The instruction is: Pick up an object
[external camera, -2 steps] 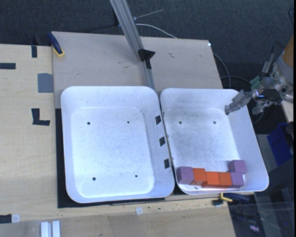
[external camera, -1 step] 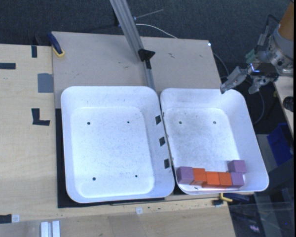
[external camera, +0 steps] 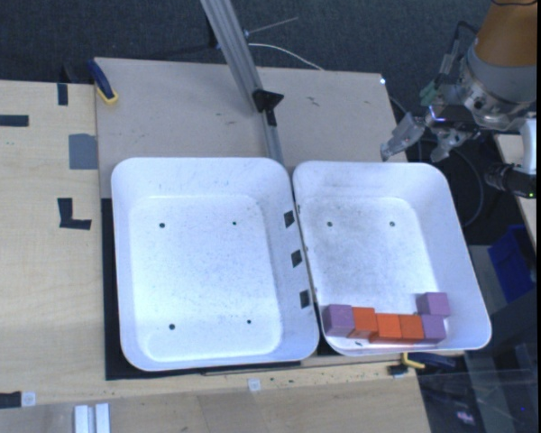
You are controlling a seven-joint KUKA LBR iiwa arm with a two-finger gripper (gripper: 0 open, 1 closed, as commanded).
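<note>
1. Overhead, camera view: end effector hangs above the worktop, just beyond the right bin's far right corner; fingers spread apart, nothing between them.
2. Blocks cluster at the right bin's near edge: purple block, orange blocks, two more purple blocks stacked at the row's right end.
3. Left bin sits alongside, touching.

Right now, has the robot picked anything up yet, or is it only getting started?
Only getting started. The gripper hangs open above the right bin's far corner with nothing between its fingers. The purple and orange blocks lie untouched along that bin's near edge. Reaching, grasping and lifting are all left.
</note>
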